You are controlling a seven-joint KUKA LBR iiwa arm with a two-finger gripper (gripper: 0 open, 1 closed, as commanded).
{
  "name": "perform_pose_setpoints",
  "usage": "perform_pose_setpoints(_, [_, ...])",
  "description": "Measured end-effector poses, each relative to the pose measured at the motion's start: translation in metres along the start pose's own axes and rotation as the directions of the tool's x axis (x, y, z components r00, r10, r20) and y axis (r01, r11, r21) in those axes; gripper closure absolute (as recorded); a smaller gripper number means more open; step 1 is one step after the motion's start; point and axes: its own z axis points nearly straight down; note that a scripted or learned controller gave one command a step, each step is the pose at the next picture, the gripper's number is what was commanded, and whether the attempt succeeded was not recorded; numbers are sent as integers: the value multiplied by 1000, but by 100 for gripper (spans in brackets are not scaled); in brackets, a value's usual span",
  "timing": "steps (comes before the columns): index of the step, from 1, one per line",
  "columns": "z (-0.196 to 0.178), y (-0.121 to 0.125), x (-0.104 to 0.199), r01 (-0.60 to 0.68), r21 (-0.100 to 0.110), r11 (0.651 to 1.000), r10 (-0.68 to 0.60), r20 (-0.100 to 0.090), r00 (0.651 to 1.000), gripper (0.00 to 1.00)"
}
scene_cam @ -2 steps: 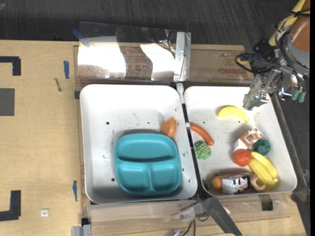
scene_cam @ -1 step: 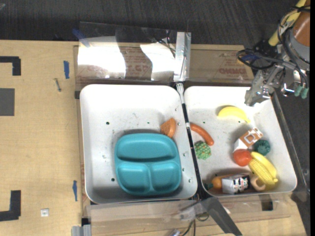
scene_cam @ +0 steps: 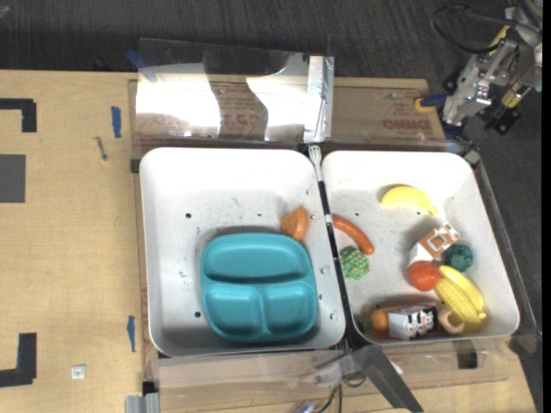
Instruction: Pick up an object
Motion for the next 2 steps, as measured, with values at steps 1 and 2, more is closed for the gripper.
perform_pose_setpoints(1, [-11, 1, -2, 2, -1, 1000, -2, 9, 1000, 100])
perform_pose_setpoints(2, [-24, 2, -3, 3, -2, 1000, -3, 19, 1000, 100])
